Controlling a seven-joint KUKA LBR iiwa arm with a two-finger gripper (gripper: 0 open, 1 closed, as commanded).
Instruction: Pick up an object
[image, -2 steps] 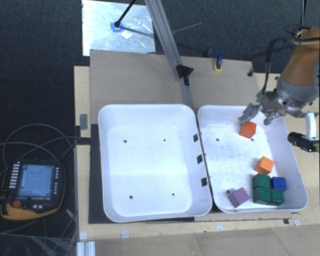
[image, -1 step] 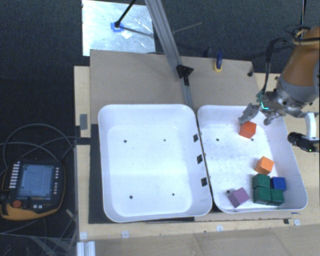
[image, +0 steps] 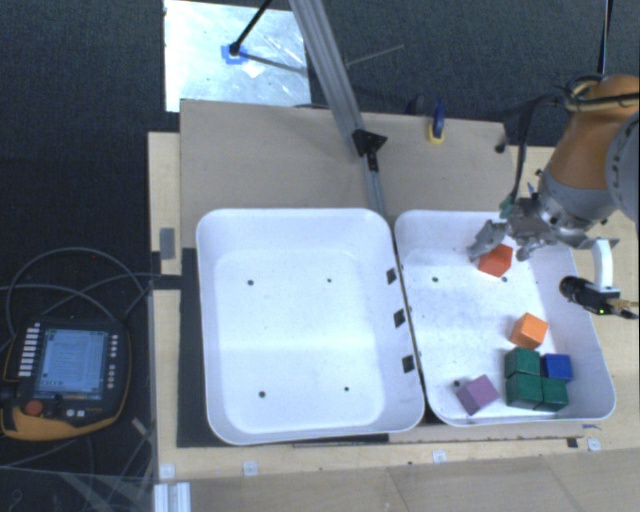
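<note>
Claw (image: 503, 243): over the right bin (image: 430, 300), near its far edge; grip state cannot be told from this angle.
Red block (image: 495, 262): just beneath the claw, touching or nearly so; whether it is held is unclear.
Orange block (image: 529, 329): mid-bin, toward the right wall.
Green blocks (image: 524, 377), blue block (image: 557, 367): clustered at the near right corner.
Purple block (image: 478, 393): near edge, left of the cluster.
Left bin (image: 230, 300): alongside.
Handling note: centre squarely over the red block, close firmly, lift straight.
</note>
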